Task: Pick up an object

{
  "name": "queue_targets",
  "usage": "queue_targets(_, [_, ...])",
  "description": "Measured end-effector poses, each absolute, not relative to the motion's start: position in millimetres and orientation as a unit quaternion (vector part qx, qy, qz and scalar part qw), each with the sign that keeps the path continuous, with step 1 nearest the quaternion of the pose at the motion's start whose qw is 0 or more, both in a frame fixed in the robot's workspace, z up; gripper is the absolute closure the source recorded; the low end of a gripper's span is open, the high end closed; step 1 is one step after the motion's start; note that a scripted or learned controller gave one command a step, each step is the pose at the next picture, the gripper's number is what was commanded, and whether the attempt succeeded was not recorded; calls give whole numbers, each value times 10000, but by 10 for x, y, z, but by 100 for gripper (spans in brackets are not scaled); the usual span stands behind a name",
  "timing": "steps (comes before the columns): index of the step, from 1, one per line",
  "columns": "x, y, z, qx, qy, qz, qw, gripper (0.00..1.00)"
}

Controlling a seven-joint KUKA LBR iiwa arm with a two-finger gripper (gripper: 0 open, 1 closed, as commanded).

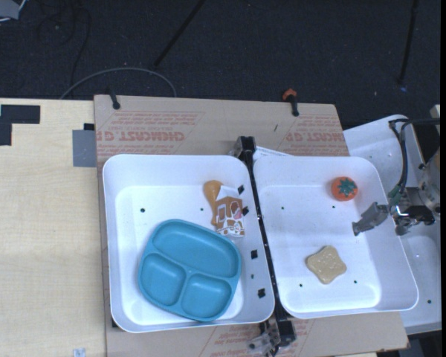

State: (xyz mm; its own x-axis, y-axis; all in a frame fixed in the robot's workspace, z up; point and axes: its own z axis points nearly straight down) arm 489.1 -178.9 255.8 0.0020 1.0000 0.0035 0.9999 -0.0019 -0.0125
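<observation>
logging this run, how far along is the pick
Nothing looks picked yet. The gripper is over the right bin's right edge. The tomato and cracker lie on that bin's floor, apart from it. Reaching one, grasping and lifting are all left.

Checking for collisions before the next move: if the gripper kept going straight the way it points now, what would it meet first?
The gripper points left across the right bin. Its line runs between the orange ball and the tan cracker, so it likely meets bare bin floor first, though its height is unclear.
</observation>
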Motion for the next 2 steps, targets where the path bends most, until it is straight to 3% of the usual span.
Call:
queue_targets(1, [4909,-1790,2600,-7071,-7071,8,18,0])
queue_targets(2, [4929,-1831,1973,-7073,-7069,19,41,0])
